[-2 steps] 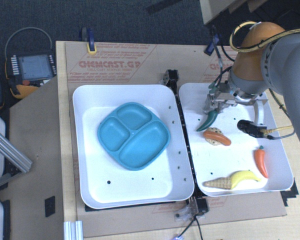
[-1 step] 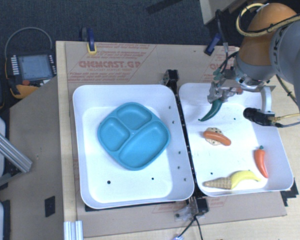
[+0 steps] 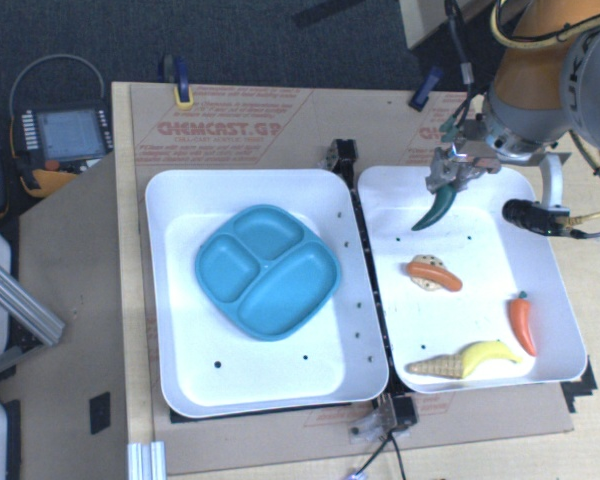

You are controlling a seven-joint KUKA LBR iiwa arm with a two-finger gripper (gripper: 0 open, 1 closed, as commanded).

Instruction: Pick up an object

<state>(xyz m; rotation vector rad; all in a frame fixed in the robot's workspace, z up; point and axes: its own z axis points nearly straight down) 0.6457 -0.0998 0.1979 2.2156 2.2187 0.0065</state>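
My gripper (image 3: 454, 180) hangs over the far part of the right bin (image 3: 400, 193), shut on a dark green pepper (image 3: 438, 208) that dangles from its fingers, tip pointing down-left, above the bin floor. Below it in the same bin lie a hot dog (image 3: 435, 274), an orange carrot (image 3: 522, 325) by the right wall, a yellow banana (image 3: 492, 355) and an ice cream cone (image 3: 435, 368) near the front wall.
The left bin (image 3: 170, 208) holds a blue divided plate (image 3: 268, 271) in its middle. A black clamp (image 3: 341, 154) sits at the far end of the seam between the bins. A pendant with a screen (image 3: 65, 133) lies off the bench at the left.
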